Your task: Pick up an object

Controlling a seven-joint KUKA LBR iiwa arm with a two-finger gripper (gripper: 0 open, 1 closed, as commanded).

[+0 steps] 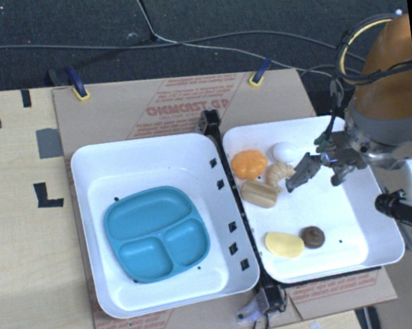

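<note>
While my claw point(318, 170) hangs spread and unladen over the right bin point(367, 248),
the orange piece point(250, 164), tan piece point(259, 193) and white ball point(282, 150) lie just beside it, toward the bench's middle.

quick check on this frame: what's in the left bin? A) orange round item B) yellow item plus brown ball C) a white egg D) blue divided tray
D: the blue divided tray lies in the left bin, while the orange, yellow, brown and white items all sit in the right bin.
</note>
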